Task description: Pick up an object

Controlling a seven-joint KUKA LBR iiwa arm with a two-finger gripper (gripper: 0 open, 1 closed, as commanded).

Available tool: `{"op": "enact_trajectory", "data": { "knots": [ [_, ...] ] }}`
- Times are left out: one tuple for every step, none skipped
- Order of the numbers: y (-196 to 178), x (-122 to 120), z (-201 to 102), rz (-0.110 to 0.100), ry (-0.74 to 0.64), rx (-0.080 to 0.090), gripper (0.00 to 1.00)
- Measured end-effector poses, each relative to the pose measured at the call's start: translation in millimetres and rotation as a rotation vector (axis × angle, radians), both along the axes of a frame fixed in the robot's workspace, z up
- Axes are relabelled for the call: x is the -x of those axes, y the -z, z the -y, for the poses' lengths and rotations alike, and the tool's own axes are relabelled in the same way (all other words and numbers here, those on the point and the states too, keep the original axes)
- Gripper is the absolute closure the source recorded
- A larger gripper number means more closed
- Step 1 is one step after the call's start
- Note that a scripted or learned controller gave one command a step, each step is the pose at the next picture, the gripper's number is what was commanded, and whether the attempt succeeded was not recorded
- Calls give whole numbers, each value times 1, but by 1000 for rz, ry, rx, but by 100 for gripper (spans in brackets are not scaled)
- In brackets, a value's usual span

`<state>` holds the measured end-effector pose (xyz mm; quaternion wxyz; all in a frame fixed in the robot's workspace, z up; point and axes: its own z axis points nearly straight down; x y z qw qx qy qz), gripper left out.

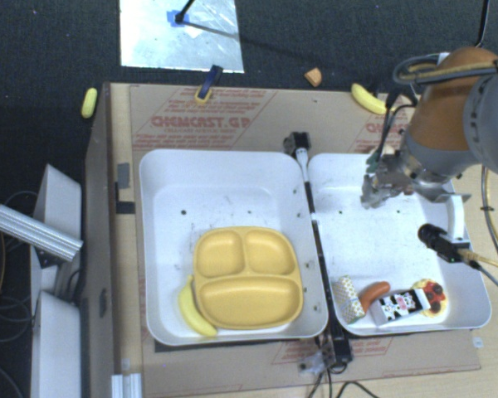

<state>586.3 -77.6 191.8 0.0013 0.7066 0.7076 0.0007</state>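
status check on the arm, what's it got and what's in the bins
Gripper over right bin, far end, nothing visibly held. Hot dog and small toys at near edge. Yellow tray and banana in left bin.

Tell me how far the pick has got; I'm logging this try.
Nothing looks picked yet. The pincer is over the upper part of the right white bin, with bare floor under it. The small toys lie along that bin's near edge: an orange sausage-shaped toy and a black-and-white patterned block. Reaching one, grasping and lifting are all left.
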Motion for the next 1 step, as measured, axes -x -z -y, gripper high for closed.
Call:
{"op": "enact_trajectory", "data": {
  "knots": [
    [-11, 9, -70, -1, -4, -3, 100]
  ]
}}
